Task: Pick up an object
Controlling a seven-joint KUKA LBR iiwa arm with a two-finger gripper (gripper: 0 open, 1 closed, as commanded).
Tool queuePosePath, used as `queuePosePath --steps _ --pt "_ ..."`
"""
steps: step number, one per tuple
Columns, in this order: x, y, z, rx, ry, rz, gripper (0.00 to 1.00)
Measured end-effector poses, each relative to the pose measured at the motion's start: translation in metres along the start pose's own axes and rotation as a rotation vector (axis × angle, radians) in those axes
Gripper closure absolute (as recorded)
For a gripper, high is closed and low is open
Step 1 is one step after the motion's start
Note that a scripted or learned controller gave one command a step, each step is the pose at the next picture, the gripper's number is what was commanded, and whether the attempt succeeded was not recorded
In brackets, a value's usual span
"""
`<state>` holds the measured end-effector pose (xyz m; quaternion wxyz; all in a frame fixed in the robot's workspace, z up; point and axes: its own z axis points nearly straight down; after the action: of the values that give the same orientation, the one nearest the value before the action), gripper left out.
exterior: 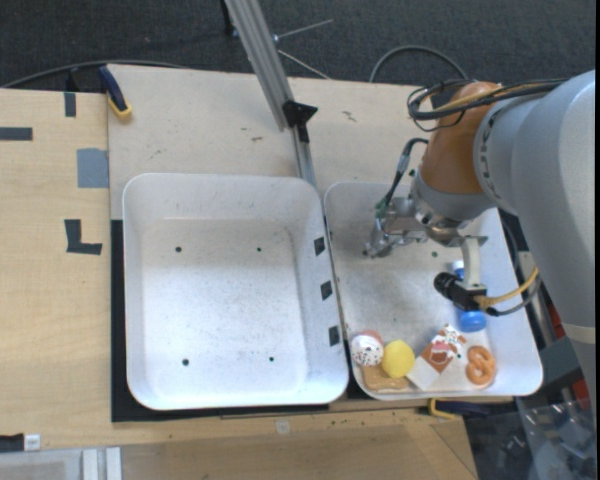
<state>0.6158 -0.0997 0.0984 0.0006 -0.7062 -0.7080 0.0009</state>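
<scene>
Bench [210, 138]: pale wood-grain board, speckled with small dark marks; grey tape patches toward the left edge; black mat showing under the bins along their left and lower sides.
Floor [100, 13]: dark carpet beyond the far edge of the bench, with thin cables lying across it.
Aluminium bar [265, 58]: slants down from the top of the view to a black bracket just beside the far rim where the bins meet.
Clamp [115, 93]: blue and yellow, near the far left corner of the board.
Left bin [140, 268]: shallow, white, floor dusted with dark specks and a few small dark holes.
Right bin [400, 298]: shallow, white, touching the left bin along its side; floor speckled likewise.
Arm [500, 158]: grey with orange band, reaching in from the right above the right bin.
Gripper [380, 243]: low over the far part of the right bin, pointing down-left; fingers too small and dark to judge, cannot tell whether apart or together; nothing seen between them.
Objects: clustered along the near rim of the right bin, well apart from the gripper; speckled white ball [367, 349], yellow ball [398, 357] just beside it, red-and-white item [443, 348], orange ring-shaped item [479, 365], blue cap-like item [471, 319].
</scene>
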Motion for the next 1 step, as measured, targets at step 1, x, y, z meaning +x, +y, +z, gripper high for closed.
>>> queuePosePath --steps 1 --pt "0.0046 -0.0073 -0.0482 -0.005 0.000 0.001 1.00"
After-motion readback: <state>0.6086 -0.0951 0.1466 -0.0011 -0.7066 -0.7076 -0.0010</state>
